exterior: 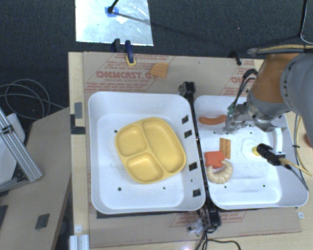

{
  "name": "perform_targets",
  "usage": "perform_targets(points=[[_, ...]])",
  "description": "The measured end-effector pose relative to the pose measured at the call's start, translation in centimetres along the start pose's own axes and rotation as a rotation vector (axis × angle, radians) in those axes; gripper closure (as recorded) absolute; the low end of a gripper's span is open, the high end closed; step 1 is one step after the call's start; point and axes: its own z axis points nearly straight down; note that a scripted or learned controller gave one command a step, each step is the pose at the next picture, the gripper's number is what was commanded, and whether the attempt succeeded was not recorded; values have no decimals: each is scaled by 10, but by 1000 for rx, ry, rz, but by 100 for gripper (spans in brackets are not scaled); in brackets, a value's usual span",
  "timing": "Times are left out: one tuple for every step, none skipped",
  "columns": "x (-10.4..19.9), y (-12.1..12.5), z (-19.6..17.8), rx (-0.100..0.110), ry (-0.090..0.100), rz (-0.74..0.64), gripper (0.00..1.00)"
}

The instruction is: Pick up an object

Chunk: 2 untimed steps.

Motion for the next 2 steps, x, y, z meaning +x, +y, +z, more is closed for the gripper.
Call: perform_targets(points=[[0, 0, 0, 0, 0, 0, 0], [7, -39, 12, 7, 1, 5, 0]])
